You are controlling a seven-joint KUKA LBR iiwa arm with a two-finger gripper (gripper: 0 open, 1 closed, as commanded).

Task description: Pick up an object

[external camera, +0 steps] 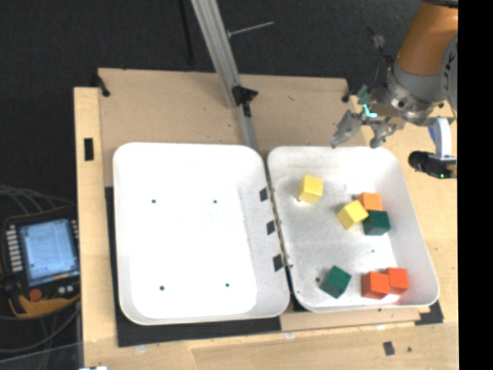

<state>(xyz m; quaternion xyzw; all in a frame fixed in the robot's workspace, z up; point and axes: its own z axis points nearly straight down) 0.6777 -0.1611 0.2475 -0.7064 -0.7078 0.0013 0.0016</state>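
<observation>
Inside smooth white bin (412,230), blocky cubes (311,189)

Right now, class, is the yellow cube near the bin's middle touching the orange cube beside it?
Touching. The camera view shows the yellow cube pressed against the orange cube at its upper right, no white bin floor between them.

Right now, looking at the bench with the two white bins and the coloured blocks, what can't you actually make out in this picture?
- Grey and orange robot arm: the camera view's top and right edges cut it off above the wrist.
- Orange cube beside the yellow cube and dark green cube: the three sit bunched together; touching or apart cannot be told.
- Small handheld screen left of the bench: its text is too small to read.
</observation>
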